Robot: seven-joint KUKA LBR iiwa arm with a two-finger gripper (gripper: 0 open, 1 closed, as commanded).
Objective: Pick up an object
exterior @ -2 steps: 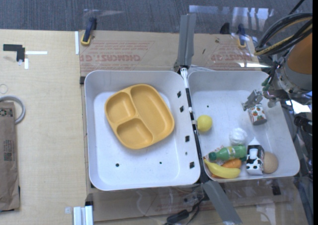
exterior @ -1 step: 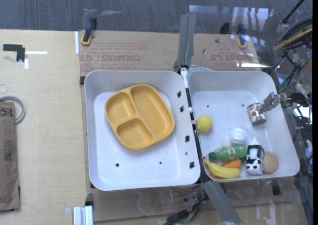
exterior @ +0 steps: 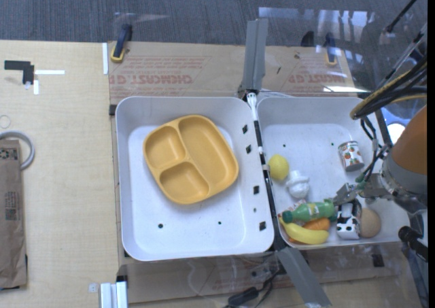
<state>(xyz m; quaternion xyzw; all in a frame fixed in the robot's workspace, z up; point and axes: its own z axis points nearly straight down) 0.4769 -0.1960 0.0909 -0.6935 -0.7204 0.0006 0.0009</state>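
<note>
the left bin (exterior: pixel 136 232) holds a yellow divided plate (exterior: pixel 190 158). the right bin (exterior: pixel 306 133) carries a cluster near its front edge: banana (exterior: pixel 306 234), green bottle (exterior: pixel 309 212), black-and-white cow toy (exterior: pixel 349 221), tan egg (exterior: pixel 370 223), lemon (exterior: pixel 278 166), small white figure (exterior: pixel 298 184) and a can (exterior: pixel 350 156) farther back. the end effector (exterior: pixel 346 194) sits low just above the cow toy; whether it is wide or narrow cannot be told.

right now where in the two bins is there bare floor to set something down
Left bin: bare floor all around the yellow divided plate, widest along the near edge. Right bin: its far half is bare, bordered by the can and lemon. Crowded near the banana, green bottle and gripper.
</note>
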